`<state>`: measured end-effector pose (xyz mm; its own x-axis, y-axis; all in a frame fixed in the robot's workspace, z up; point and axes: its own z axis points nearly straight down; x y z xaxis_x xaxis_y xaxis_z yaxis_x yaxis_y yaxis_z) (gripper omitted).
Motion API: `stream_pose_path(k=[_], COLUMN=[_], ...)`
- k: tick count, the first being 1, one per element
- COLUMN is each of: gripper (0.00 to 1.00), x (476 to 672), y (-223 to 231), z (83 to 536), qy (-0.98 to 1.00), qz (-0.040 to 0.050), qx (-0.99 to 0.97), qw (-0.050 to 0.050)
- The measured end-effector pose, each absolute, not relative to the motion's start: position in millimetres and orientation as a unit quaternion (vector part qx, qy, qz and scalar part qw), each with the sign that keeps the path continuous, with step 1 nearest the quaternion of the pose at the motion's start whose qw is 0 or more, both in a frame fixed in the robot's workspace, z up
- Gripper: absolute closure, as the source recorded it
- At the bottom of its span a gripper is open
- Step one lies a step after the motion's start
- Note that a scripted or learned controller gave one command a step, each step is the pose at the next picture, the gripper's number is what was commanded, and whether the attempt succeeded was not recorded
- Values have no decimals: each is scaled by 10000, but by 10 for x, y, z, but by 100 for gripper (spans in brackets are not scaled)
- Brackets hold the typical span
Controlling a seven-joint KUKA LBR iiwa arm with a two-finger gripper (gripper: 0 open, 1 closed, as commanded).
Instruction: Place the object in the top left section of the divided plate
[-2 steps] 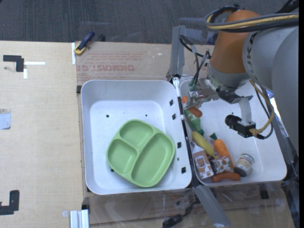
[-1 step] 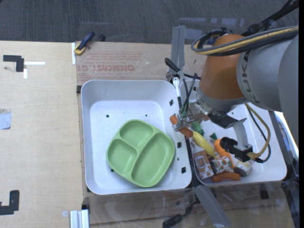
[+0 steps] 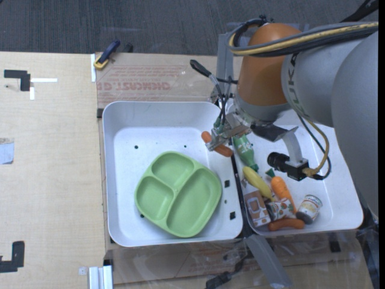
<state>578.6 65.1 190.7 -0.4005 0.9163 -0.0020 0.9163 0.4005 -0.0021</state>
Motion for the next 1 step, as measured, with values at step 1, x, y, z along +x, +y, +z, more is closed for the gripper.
stream_pose_path(k=[1], gripper=[100], x=[6118], y=[727], z=[1913], qy=[8687], qz=[-9], qx=[4953], qw=[10])
